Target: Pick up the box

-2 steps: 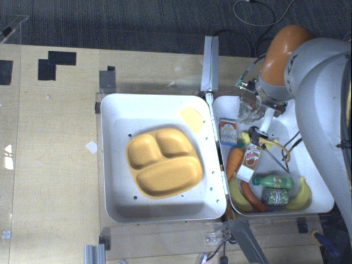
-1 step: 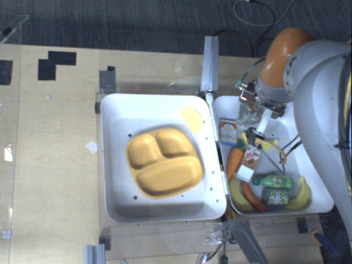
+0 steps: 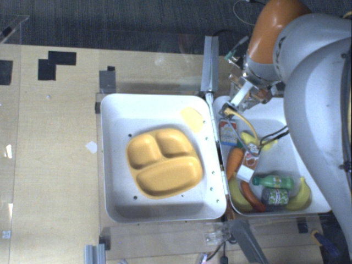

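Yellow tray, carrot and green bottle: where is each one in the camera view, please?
Yellow tray (image 3: 165, 176): camera view, on its large lower compartment.
Carrot (image 3: 235, 162): camera view, on the middle of its orange body.
Green bottle (image 3: 275, 181): camera view, on its label.

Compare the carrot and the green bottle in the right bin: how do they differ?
Colour: the carrot is plain orange; the bottle is green with a yellow label. Pose: the carrot runs far to near; the bottle lies crosswise. Shape: the carrot tapers toward its near end; the bottle keeps an even width. Both lie flat in the right bin beside bananas.
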### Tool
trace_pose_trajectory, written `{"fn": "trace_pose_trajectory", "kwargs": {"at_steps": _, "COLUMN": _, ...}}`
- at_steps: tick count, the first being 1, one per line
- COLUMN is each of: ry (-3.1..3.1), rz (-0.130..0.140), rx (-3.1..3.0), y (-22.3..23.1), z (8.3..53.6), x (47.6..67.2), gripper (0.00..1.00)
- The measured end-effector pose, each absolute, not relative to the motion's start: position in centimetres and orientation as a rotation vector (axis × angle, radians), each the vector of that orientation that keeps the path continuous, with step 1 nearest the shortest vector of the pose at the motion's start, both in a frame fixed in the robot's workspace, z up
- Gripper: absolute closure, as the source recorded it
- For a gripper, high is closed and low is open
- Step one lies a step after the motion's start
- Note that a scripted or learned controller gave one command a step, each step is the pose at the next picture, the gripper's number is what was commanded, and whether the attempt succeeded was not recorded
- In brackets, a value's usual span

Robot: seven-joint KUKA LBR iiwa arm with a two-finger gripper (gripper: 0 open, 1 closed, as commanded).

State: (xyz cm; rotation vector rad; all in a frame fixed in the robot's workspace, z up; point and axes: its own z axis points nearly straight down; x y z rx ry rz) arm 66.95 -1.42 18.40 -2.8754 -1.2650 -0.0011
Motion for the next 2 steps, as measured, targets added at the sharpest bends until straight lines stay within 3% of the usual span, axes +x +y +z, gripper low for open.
{"fn": "trace_pose_trajectory", "kwargs": {"at_steps": 1, "ry": -1.277, "rz": 0.000, "rx": -2.870, "y": -1.3, "z": 19.3, "x": 67.0, "gripper": 1.00}}
{"fn": "trace_pose_trajectory", "kwargs": {"at_steps": 2, "ry": -1.011, "rz": 0.005, "rx": -2.972, "y": 9.9, "z": 18.2, "x": 61.9, "gripper": 1.00}}
